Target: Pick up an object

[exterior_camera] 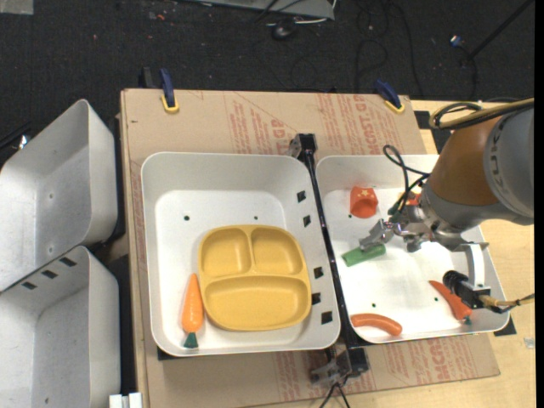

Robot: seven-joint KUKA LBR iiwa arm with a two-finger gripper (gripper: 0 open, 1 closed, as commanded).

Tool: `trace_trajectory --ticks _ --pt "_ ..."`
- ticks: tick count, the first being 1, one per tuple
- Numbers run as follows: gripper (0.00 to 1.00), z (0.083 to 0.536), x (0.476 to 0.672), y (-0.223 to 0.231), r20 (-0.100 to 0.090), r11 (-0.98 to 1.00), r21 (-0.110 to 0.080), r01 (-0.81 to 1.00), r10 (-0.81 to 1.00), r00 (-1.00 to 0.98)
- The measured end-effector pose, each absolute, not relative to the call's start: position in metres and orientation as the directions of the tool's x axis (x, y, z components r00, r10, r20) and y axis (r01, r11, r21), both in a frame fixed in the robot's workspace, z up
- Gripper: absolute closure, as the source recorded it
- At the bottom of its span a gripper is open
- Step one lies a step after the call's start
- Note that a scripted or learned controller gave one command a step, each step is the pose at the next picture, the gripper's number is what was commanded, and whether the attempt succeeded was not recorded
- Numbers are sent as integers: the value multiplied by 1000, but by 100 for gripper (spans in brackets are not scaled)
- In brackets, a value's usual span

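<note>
**End effector low over the green block in the right bin**

The arm [484, 172] reaches in from the right and bends down into the right bin [399, 283]. Its end effector [380, 236] sits low near the middle of that bin, at the upper right end of the green block [359, 256]. The block lies flat and at a slant on the white floor, close to the divider between the two bins. The tip and the block overlap from this angle, so I cannot tell whether they touch or whether the block is gripped. Nor can I tell whether the end effector is wide or narrow.

A small red-orange cup [364, 201] sits just above the block, towards the far wall and apart from it. An orange sausage-shaped piece [375, 322] lies by the near rim. Another orange piece [444, 294] rests near the right corner.

The left bin [170, 228] holds a yellow divided plate [255, 277], with an orange carrot [193, 304] lying along its left edge, green tip pointing at the near wall. Both bins rest on the brown bench [229, 126].
</note>
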State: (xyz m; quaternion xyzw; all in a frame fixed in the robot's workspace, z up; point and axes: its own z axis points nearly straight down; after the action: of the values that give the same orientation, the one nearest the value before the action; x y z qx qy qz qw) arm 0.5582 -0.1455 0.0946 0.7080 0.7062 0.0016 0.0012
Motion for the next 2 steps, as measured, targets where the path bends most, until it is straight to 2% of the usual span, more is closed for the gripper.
trace_trajectory --ticks 1,2 --pt "100 109 561 -145 1 -1 11 1000 1000 1" --pt "100 165 552 -143 -1 2 4 1000 1000 -2"
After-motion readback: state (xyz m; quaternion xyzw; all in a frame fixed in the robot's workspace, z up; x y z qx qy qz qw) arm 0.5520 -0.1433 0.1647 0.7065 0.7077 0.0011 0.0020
